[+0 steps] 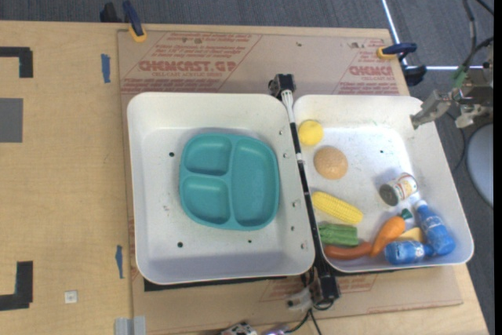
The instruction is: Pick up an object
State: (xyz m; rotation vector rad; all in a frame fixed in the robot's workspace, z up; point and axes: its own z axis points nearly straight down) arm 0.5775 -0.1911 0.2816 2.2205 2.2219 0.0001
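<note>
The board [259, 63] under the two bins has "CHEMCAST" printed on it in red, once upper left and again upper right, with smaller print I can't read. The left bin [149, 169] has one thing in it, a teal plate [230, 179] with three sections, sitting about in the middle. The right bin [439, 161] has the pile: one lemon [310, 132] by the divider, one tan bun [331, 162] just below it, one corn cob [337, 208], one green veg [338, 234], one red pepper [345, 251] along the bottom wall, one carrot [388, 234], one small can [398, 189] tipped over, label too small to read, and two blue bottles [423, 235] in the bottom right corner. The gripper [427, 112] sits off past the right bin's top right corner, with nothing in it that I can see. Can't tell how far open it is.
</note>
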